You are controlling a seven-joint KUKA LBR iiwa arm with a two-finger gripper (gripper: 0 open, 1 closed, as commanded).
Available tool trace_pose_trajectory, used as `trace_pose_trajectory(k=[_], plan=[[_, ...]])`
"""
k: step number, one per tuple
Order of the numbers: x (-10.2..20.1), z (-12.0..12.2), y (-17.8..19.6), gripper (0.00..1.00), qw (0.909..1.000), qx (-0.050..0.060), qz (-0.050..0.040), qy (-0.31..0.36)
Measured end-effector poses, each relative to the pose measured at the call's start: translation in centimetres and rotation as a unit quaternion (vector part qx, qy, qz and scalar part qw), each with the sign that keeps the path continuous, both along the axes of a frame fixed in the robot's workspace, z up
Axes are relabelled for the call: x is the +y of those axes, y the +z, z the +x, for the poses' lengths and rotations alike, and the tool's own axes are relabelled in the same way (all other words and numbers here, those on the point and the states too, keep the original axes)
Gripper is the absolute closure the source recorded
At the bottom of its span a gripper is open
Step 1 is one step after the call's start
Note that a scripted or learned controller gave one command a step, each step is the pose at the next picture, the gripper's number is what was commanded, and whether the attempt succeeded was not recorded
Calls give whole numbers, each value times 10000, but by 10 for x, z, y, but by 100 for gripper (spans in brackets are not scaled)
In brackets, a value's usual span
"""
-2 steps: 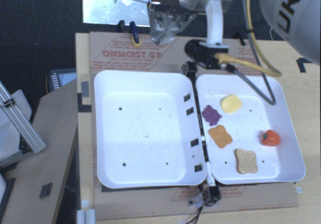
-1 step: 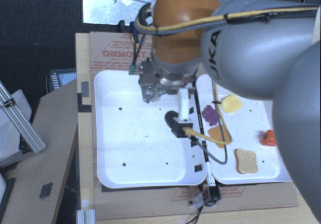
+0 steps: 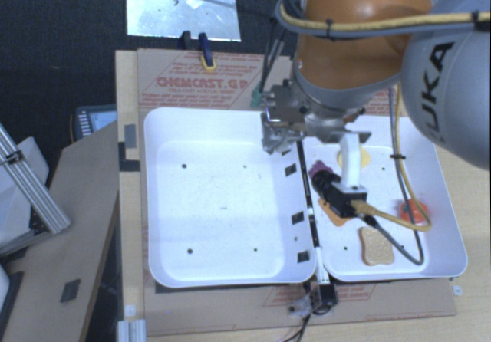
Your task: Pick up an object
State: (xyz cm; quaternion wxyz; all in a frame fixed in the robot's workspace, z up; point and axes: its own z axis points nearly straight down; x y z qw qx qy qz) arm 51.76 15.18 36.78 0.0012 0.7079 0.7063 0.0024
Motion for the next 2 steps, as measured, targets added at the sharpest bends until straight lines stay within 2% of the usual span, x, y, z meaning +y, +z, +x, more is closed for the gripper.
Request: trace_pose_trajectory(k=[1,2], plan=[[-39,-7,161,100,10000,-83,16,-3],[14,-32,168,100,10000,11,3,57]])
